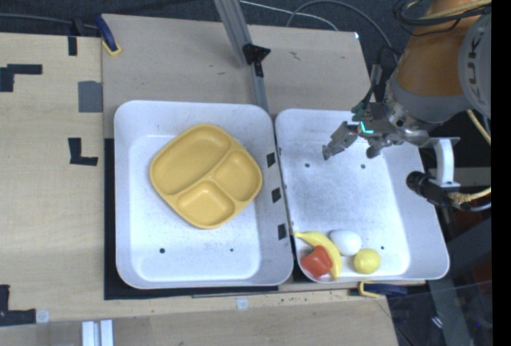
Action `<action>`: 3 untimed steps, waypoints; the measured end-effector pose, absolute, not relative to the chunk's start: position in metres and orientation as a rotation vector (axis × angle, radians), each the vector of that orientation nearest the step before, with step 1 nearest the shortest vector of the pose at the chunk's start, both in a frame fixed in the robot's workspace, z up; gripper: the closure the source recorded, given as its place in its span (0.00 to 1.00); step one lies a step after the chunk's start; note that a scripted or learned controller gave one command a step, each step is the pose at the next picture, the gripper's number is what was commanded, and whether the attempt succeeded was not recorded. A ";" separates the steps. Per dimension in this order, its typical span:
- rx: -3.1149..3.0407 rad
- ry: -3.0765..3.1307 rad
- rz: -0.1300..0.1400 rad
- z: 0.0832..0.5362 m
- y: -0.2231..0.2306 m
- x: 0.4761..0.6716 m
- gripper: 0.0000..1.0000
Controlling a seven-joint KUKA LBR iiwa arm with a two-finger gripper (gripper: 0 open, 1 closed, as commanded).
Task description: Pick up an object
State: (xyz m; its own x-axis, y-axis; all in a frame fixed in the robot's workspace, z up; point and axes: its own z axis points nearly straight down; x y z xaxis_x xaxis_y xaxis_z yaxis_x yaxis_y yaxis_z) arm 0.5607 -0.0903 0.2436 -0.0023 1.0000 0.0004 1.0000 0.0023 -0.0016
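The arm's upper part is cut off by the right edge of the frame, and a tangle of cables near its wrist hides how the wrist joins the gripper [354,143]. The gripper hangs over the upper part of the right bin [415,256], its two dark fingers spread apart with nothing between them, pointing down and toward the left of the frame. The small things to pick lie well away from it, bunched in the lower part of the right bin against its near wall: a banana [321,244], its long axis running from upper left to lower right and curving downward, partly covered by a red piece [317,260] whose shape is hard to make out; a white egg-like object [346,241] just beside it; and a small yellow round fruit [366,260] to the right. The left bin [132,176] holds a yellow divided plate [206,175], set at a slant. A grey pole [227,5] crosses the upper middle of the frame.
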 end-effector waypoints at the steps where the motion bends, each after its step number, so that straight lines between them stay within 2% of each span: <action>1: -2.216 -2.220 0.008 0.192 -0.082 0.554 0.00; 3: -2.221 -2.223 0.003 0.088 -0.091 0.549 0.00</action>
